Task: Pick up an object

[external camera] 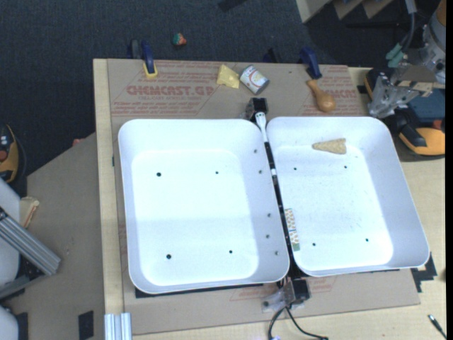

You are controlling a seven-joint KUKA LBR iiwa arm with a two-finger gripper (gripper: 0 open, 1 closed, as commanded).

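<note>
We are looking down on the bench (106, 190), which is carrying two shallow white bins side by side: the left bin (131, 190) toward the frame's centre-left and the right bin (396, 190) toward its centre-right. The gripper (396, 94) is sitting at the upper right of the frame, off the right bin's far corner, touching nothing we can make out; whether the claw is released or clenched, we cannot tell. The one candidate inside a bin is the tan wedge (330, 146), lying flat near the top edge of the right bin. We are judging that a clean pick means coming down squarely over the wedge, straddling its narrow width, and keeping well apart from the bin wall.
</note>
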